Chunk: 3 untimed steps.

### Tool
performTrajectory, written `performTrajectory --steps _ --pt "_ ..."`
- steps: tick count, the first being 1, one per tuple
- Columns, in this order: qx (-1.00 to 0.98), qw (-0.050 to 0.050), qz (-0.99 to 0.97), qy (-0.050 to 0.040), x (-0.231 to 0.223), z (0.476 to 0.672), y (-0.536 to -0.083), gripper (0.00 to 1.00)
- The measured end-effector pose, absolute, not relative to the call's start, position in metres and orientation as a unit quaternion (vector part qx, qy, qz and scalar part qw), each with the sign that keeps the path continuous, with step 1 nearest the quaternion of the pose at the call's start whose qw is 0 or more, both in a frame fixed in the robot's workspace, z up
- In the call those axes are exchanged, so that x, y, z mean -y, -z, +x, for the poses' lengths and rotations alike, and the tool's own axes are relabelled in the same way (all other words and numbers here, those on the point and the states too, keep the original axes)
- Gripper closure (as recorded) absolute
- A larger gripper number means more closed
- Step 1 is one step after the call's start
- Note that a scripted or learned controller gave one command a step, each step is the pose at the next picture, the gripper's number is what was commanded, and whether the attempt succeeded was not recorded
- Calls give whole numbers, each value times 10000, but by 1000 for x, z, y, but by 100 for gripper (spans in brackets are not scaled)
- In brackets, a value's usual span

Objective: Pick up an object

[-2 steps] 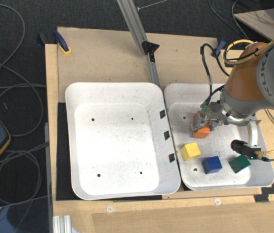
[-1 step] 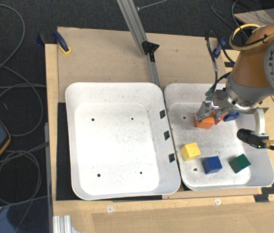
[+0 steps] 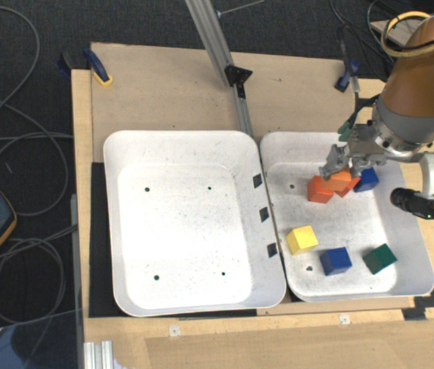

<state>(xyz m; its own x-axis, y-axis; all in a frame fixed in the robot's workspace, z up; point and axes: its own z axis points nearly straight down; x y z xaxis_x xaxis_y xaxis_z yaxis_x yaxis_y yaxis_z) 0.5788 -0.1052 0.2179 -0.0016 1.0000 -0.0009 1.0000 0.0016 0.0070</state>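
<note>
From the overhead camera, the gripper (image 3: 345, 164) hung low over the right bin (image 3: 409, 283), where all the blocks sat, likely tipped in loose for picking. An orange block (image 3: 345, 182) lay right under the gripper, touching a red-orange block (image 3: 319, 189) on its left, with a blue block (image 3: 367, 179) just beside it on the right. Whether the gripper had closed on anything, I couldn't tell. A yellow block (image 3: 303, 238), another blue cube (image 3: 336, 260) and a green block (image 3: 379, 257) lay apart, nearer the front. The left bin (image 3: 124, 152) sat alongside.
</note>
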Motion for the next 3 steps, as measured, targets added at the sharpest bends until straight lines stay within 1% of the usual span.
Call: performTrajectory --steps 1,2,3 --pt "-7091 -5 7051 -12 57 583 -215 100" --pt "-7097 -10 7045 -17 -7 587 -222 100" --pt "-7096 -12 7046 -13 -57 575 -233 100"
